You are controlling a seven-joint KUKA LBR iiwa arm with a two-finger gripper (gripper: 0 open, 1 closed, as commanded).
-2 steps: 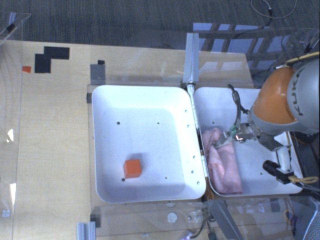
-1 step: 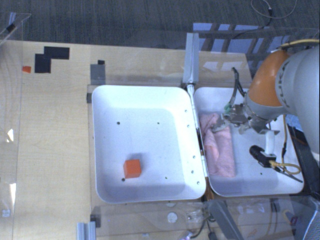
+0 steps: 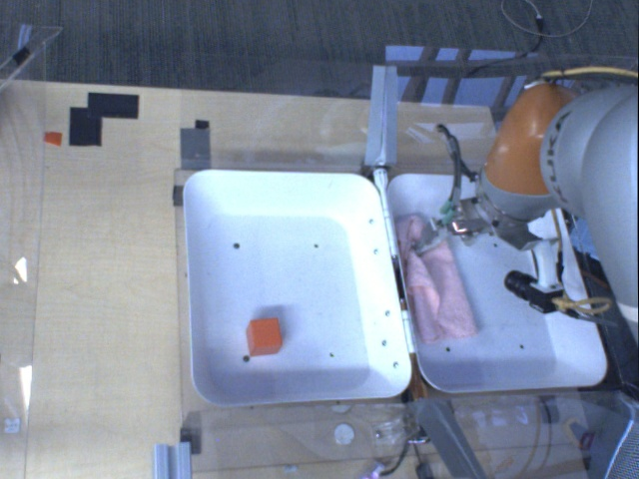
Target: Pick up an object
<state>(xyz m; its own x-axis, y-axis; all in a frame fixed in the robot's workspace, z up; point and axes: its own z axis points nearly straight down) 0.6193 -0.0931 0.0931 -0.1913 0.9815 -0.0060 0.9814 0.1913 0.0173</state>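
Note:
An orange block (image 3: 265,336) lies in the lower left part of the left bin (image 3: 290,198). A pink cloth (image 3: 432,282) lies crumpled along the left side of the right bin (image 3: 519,367). My gripper (image 3: 446,224) hangs over the upper part of the right bin, at the cloth's top right end. The arm's orange band and grey body stand to its right. From this angle the state of the gripper is unclear.
A metal divider post (image 3: 380,118) rises behind the seam between the bins. Black cable and a black fitting (image 3: 529,289) lie over the right bin. Black markers (image 3: 98,116) and a small orange tag (image 3: 53,139) sit on the bench at far left.

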